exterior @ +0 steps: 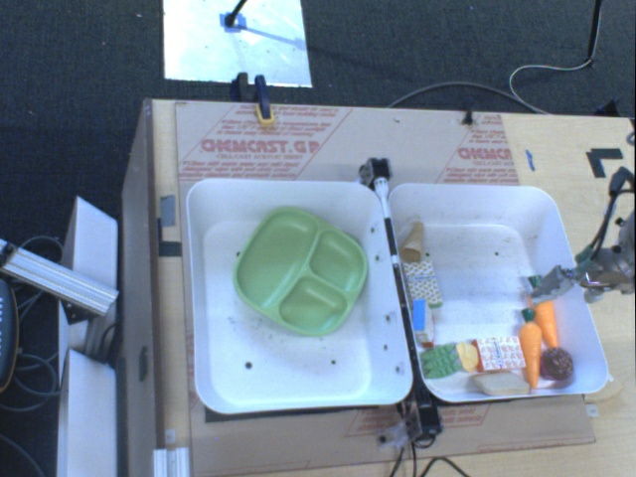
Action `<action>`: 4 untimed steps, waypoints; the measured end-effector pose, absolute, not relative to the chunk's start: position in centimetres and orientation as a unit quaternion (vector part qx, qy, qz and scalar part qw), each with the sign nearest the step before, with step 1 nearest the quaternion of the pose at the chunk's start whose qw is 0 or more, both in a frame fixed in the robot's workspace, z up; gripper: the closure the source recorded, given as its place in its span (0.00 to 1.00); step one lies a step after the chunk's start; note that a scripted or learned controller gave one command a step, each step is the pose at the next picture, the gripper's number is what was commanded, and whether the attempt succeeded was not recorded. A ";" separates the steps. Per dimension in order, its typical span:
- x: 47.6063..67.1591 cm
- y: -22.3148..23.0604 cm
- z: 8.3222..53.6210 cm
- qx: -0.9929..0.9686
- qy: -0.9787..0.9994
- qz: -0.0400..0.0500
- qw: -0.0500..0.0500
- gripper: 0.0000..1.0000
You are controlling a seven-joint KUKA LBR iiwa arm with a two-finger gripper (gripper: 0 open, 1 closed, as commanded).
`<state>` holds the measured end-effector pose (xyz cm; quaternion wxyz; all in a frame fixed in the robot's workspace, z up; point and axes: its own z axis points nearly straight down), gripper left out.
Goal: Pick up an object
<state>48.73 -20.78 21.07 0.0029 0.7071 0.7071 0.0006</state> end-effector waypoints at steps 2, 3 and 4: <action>49.7 -20.8 11.0 0.707 0.707 0.002 0.006 1.00; 57.2 -16.5 8.8 0.706 0.709 0.003 0.005 1.00; 50.9 -14.3 18.9 0.706 0.708 0.001 0.002 1.00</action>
